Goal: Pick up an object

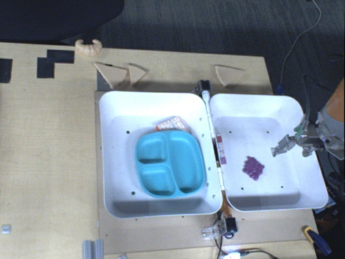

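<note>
Gripper (pixel 294 143) at right bin's (pixel 269 104) right edge, fingers spread, empty. Purple object (pixel 253 167) on bin floor, left and nearer. We'd shift left, centre over it, drop straight, then close. Teal tray (pixel 171 163) in left bin (pixel 124 104).

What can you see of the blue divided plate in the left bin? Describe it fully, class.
The blue divided plate is turquoise, looks like smooth plastic, and has a rounded-square outline with three compartments. It lies flat and face up on the floor of the left bin, turned a little askew. A small red-and-white patterned item pokes out from beneath its far edge.
</note>
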Controlling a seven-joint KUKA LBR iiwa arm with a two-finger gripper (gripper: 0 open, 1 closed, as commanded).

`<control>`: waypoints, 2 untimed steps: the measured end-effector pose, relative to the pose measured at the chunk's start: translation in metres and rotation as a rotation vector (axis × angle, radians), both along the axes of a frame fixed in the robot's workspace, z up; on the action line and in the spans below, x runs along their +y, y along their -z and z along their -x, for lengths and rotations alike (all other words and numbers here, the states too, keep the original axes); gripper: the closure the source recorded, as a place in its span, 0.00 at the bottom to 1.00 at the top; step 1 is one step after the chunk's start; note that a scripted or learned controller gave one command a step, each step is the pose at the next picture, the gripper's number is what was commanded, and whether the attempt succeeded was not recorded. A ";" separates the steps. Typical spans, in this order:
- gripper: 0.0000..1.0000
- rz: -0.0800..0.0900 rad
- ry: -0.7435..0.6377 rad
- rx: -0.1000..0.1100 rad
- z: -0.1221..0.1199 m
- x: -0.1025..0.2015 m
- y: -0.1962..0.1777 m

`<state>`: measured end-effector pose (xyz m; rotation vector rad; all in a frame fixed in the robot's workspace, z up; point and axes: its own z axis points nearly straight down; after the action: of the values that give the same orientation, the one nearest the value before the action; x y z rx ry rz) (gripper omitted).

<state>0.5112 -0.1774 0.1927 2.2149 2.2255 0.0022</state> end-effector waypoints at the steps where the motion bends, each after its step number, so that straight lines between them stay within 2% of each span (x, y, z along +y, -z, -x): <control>1: 0.00 -0.001 0.002 0.002 0.015 0.028 0.077; 2: 1.00 0.000 0.001 -0.004 0.013 0.028 0.065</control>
<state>0.4978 -0.1494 0.1272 2.2139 2.2225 0.0064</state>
